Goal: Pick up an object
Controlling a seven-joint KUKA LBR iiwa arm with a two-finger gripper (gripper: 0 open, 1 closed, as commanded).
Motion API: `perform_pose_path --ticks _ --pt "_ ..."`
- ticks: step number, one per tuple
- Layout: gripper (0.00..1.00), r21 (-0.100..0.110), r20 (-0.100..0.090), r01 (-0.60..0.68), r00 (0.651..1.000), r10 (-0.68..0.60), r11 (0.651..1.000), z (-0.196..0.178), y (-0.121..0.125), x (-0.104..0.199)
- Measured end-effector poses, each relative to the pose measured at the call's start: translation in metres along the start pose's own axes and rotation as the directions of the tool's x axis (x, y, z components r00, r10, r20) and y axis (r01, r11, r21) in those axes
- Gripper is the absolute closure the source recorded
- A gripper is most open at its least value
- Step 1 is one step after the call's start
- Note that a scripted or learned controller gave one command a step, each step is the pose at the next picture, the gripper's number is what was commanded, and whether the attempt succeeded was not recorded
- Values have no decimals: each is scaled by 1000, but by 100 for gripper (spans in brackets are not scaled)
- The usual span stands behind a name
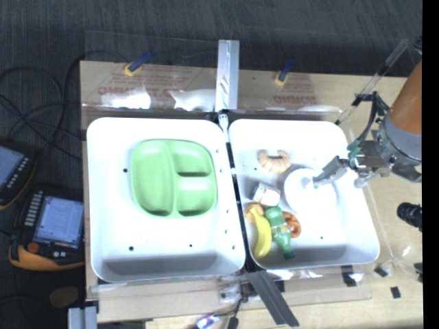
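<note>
At right of centre in the frame, the gripper (328,177) hangs over the right bin (357,249) with jaw state I cannot tell, so it should descend squarely over the croissant (274,160) nearby, avoiding the crowded banana (260,235) and bottle (278,230).

Two white bins (103,204); one green tray (173,177); one banana (260,233); one croissant (274,160)
</note>
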State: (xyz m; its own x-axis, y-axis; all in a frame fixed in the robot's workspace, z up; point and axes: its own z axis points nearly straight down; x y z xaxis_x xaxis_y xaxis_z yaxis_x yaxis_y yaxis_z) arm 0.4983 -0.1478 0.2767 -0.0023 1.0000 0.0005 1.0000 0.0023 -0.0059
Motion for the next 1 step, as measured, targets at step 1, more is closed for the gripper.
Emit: perform_pose_path --ticks 1 --pt "0 -21 5 107 994 -107 994 168 26 30"
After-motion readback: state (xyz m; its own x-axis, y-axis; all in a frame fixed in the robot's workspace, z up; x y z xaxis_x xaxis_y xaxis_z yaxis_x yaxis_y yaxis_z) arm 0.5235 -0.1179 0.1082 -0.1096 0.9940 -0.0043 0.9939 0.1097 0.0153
